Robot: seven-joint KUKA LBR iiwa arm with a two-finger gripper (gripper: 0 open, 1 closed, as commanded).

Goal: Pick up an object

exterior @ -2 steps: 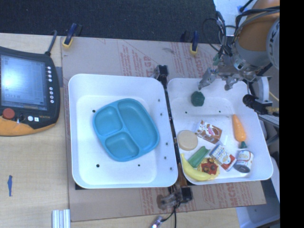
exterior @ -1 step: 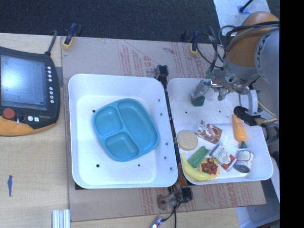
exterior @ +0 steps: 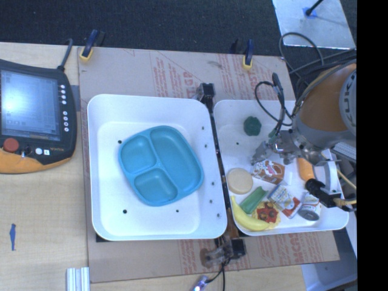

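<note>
Though print on the red-and-white packets (exterior: 268, 171) is too small to read, the gripper (exterior: 271, 151) hangs just above them; its grip cannot be told.

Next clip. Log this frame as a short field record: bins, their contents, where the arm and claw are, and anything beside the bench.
left bin: holds a blue divided plate
right bin: dark green ball, tan round disc, banana, green bar, orange piece, several small packets
arm: reaches in from the right, over the right bin
claw: low over the right bin, above the packets; finger state unclear
left of bench: control pendant with screen
</note>
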